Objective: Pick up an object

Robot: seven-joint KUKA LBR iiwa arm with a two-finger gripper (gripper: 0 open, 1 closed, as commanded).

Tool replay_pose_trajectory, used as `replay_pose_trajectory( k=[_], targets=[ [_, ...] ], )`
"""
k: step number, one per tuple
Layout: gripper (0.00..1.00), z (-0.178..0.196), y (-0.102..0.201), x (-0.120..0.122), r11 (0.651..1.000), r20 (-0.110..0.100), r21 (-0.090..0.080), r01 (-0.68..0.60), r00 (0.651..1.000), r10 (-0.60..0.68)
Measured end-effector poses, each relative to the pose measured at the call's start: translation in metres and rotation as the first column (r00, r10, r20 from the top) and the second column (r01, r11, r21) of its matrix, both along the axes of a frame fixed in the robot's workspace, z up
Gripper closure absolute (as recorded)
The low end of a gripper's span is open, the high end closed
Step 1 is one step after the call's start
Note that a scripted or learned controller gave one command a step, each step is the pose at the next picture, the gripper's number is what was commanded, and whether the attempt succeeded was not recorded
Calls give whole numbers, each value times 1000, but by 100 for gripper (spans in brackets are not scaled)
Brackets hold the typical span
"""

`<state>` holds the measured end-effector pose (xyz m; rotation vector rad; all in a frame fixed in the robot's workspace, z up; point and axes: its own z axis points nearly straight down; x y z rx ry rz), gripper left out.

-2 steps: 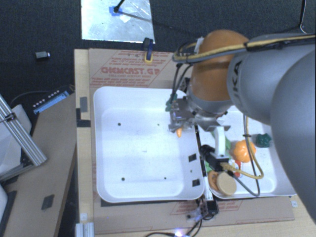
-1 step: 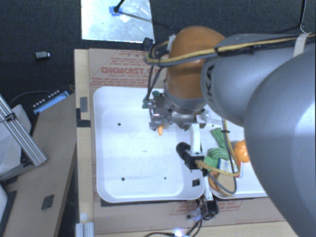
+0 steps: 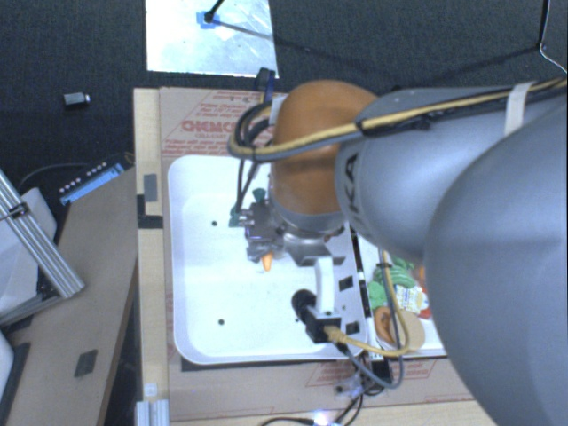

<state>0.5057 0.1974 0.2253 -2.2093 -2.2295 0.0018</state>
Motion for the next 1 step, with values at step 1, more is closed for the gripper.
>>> replay_pose_trajectory(
  k=[1],
  targets=[
    [100, 40, -94, 29, 1000, 9, -3, 16, 1000, -16]
  ],
)
